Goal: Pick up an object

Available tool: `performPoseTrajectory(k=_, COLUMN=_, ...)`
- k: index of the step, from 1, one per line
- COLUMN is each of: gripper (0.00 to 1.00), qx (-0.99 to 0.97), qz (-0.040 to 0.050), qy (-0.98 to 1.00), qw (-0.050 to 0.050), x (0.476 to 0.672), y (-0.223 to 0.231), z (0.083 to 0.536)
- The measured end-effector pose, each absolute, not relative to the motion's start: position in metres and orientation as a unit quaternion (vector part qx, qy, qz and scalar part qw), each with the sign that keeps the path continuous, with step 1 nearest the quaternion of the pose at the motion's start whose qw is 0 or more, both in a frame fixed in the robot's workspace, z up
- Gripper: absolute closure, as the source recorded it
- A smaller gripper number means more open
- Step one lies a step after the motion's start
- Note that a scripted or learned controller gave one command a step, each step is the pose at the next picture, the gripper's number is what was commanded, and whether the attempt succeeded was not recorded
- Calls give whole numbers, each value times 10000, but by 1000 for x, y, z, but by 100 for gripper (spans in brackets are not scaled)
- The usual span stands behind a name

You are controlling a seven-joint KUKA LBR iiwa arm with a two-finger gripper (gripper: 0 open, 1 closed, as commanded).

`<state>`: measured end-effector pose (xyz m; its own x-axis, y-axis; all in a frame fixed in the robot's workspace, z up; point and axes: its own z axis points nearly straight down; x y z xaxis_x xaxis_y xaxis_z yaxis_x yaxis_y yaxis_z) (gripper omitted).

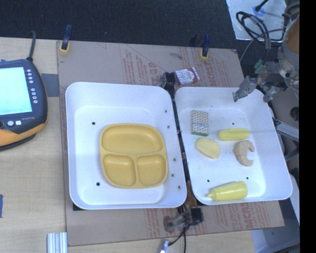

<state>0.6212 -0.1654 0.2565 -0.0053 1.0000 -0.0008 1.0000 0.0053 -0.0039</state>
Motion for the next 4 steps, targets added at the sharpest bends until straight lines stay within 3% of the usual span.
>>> performPoseTrajectory(k=1, gripper=0, qx=-7057, qz=29, qy=-7085, qw=18, x=655, y=-212, z=143)
performPoseTrajectory(k=2, gripper=0, qx=-7051, qz=22, qy=-7091, qw=11, x=598, y=-212, z=92)
performPoseTrajectory(k=3, gripper=0, qx=-7046, qz=23, qy=-7096, qw=16, x=593, y=-180, z=92)
performPoseTrajectory(k=4, gripper=0, qx=-7055, qz=23, qy=-7087, qw=22, x=579, y=-207, z=92)
